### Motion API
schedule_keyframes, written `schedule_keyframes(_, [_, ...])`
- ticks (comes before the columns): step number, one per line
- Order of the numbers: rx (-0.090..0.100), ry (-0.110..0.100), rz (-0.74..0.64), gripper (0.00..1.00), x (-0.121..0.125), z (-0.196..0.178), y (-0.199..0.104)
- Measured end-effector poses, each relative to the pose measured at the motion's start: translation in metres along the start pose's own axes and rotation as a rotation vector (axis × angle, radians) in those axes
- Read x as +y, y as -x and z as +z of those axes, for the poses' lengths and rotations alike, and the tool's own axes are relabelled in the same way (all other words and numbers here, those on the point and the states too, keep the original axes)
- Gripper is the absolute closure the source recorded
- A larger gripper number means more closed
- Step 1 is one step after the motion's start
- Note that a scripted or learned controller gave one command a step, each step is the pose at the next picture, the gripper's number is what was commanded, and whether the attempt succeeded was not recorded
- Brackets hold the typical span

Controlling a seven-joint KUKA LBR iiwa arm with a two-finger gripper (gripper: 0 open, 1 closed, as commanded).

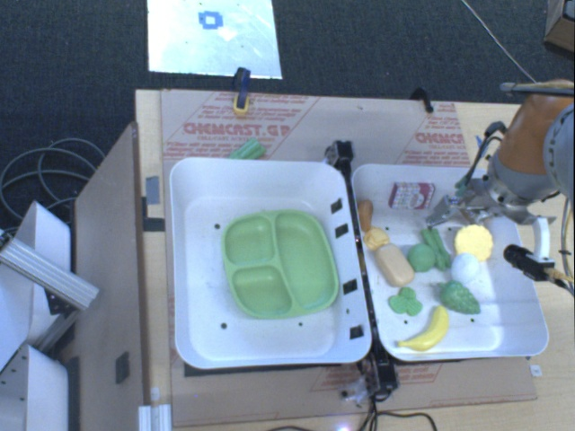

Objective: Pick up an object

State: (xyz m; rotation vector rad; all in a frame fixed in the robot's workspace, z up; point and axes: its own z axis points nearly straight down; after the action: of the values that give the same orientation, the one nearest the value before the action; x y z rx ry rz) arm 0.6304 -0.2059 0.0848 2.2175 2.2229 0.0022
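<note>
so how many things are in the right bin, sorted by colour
green: 4 (bean, round piece, small cluster, leafy piece)
yellow: 3 (banana, round piece, small piece)
white: 1 (ball)
tan or orange: 2 (bread roll, small stick)
red and white: 1 (can)
total: 11

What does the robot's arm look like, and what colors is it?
The arm is chunky and rounded, grey with an orange band above the wrist. Thin dark cables run along its side. At its end is a grey metal gripper with thin pointed fingers, reaching over the right bin.
</note>
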Motion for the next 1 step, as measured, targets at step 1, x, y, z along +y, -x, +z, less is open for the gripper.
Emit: schedule_keyframes(1, [0.004, -0.006, -0.004, 0.0, -0.0544, 0.0009, -0.0703])
